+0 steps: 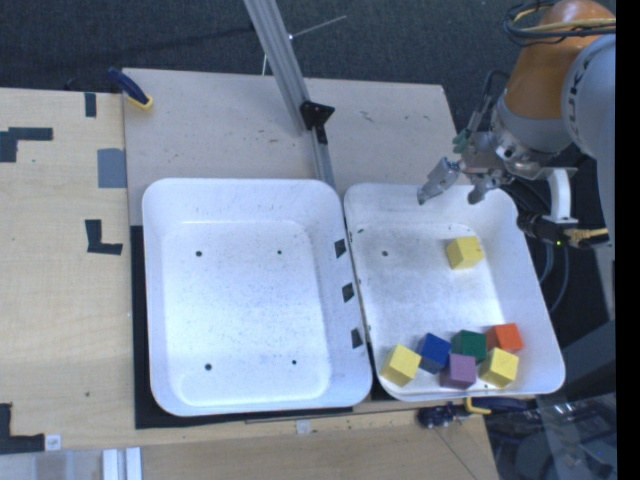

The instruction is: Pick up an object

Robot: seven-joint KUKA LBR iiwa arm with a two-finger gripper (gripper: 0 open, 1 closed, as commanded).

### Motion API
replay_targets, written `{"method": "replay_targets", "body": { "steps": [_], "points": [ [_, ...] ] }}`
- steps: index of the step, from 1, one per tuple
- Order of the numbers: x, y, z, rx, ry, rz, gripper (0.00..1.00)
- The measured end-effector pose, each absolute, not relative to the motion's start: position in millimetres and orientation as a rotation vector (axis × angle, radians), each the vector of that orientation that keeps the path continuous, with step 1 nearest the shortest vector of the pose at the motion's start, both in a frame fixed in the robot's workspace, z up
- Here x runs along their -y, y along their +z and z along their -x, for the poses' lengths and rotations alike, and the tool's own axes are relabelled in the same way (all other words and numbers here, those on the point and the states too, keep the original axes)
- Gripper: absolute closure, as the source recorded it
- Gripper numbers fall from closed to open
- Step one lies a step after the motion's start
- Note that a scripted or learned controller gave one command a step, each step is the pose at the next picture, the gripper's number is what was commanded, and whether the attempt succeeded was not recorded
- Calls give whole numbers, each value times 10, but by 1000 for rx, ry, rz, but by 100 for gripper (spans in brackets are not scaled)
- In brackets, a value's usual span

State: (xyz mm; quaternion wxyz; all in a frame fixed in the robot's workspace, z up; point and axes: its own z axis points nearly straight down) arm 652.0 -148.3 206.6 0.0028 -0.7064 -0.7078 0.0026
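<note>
Blocks lie only in the right bin [520,268], the one nearer the arm: a lone yellow cube [464,252] sits by itself on the bin floor toward the far right part, tilted slightly off the bin's edges, and well apart from the rest. Along the near edge of that bin a cluster is crowded together: a second yellow block [401,364] at the left end, a blue block [434,351] just beside it, a purple block [461,369] touching or nearly touching the blue one, a green block [468,345] just behind the purple, an orange block [505,337] to the right of the green, and a third yellow block [500,367] at the right end, nearest the bin's near right corner. The gripper [452,185] hangs over the far rim of the right bin, its two fingers spread wide with nothing between them; the lone yellow cube lies near it, a little toward the near side and apart from both fingertips. Above the gripper the grey arm [590,78] with its orange band reaches in from the right. The left bin [160,268] stands side by side with the right one, their rims touching along the middle. A slanted metal rail [285,53] crosses the far side of the bench [60,198] and ends at a black bracket between the two bins.
</note>
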Motion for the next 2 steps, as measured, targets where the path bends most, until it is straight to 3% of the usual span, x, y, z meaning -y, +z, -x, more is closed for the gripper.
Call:
{"method": "replay_targets", "body": {
  "steps": [2],
  "points": [
    [1435, 903, -6560, 2220, 9, 2215, 0]
  ]
}}
